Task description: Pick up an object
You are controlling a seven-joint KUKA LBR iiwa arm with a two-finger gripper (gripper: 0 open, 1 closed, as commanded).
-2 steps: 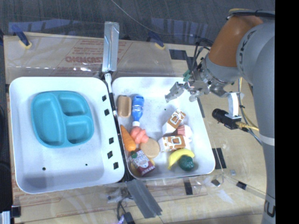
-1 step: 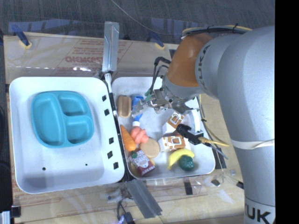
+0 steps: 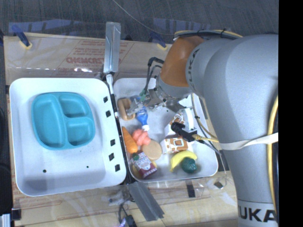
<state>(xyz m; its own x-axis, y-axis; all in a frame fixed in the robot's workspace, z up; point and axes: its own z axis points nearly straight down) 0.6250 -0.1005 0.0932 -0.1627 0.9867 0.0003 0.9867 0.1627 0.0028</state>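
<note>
Grey-armed, the end effector [image 3: 150,100] hangs low in the right bin [image 3: 211,167], just above the blue-capped bottle [image 3: 142,118], grip state unclear.

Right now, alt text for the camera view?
A grey arm with an orange band reaches from the right, its claw low over the right bin of toy food: banana, carrot, small bottle. The left bin holds a blue divided plate.

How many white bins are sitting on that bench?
2. The left bin holds a blue divided plate; the right bin holds the small toys, with the arm reaching over it.
</note>
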